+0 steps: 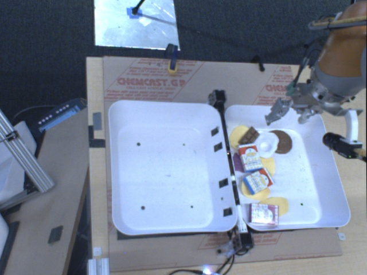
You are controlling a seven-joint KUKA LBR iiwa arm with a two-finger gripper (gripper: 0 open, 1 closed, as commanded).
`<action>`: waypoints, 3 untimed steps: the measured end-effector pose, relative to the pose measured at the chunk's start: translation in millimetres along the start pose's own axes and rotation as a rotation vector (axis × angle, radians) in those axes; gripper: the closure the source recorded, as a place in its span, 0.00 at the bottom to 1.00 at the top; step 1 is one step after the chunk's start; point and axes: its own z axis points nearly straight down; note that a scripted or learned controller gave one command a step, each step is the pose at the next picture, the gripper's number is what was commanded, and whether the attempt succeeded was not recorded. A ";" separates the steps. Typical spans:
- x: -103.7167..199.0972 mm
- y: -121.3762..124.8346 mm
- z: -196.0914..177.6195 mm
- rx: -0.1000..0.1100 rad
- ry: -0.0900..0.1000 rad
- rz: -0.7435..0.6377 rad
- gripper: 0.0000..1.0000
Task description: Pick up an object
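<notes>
Hovering my end effector (291,111) over the right bin's (321,211) far edge, fingers spread, holding nothing. Small boxes (252,159), a cup (266,145) & a brown disc (282,142) lie below, near the divider.

The arm (344,44) comes in from the right, its orange band uppermost near the top right corner, with the grey wrist (335,87) just below it. From the wrist the gripper (289,113) reaches down and to the left. Two grey fingers splay out from it: one finger (276,112) points to the lower left, the other sits further right, with a clear gap between them. Nothing lies between the fingers. A black, tube-like part (339,144) juts out lower on the right side.
</notes>
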 end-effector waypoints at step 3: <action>13.4 4.8 -29.5 -0.021 -0.004 -0.003 1.00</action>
